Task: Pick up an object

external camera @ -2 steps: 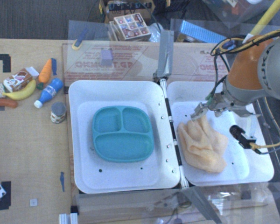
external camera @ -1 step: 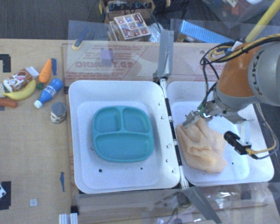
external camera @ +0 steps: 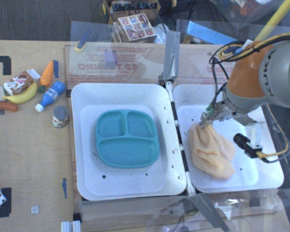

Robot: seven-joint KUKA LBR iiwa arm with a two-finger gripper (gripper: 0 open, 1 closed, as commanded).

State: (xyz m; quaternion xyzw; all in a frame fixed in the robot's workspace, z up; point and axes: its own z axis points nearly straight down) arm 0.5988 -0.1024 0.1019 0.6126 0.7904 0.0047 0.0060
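Gripper (external camera: 206,121) pinching the top of a tan cloth (external camera: 211,150) near the right bin's (external camera: 270,178) left edge; teal divided plate (external camera: 127,138) centred in the left bin (external camera: 82,129).

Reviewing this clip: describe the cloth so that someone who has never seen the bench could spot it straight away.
Find the two white bins side by side and take the right bin, where the grey arm reaches in. The cloth lies crumpled on the bin's left part, with the gripper at its top end. It is pale peach and soft, unlike the rigid teal plate next door.
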